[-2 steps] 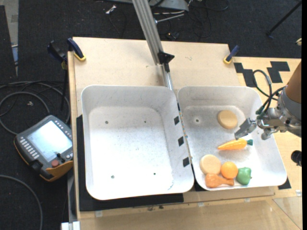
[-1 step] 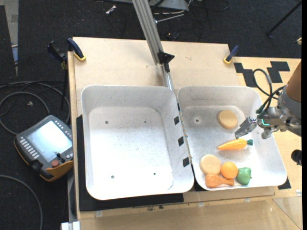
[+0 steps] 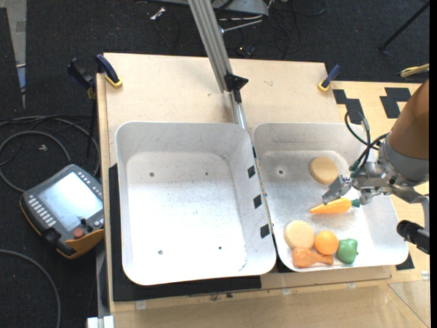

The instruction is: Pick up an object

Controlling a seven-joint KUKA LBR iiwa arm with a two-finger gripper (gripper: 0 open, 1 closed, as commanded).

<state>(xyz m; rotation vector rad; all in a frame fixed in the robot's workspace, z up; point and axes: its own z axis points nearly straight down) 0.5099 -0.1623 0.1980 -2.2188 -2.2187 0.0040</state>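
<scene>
My tool [image 3: 341,191] hangs at the carrot's [image 3: 330,208] twelve o'clock in the right bin [image 3: 287,141]; I cannot tell its grip.

My arm [image 3: 413,132] runs off the right edge, so most of it is cut away. My pincer [image 3: 345,188] covers part of the carrot [image 3: 332,208], and whether it grips it is too small to tell.
</scene>
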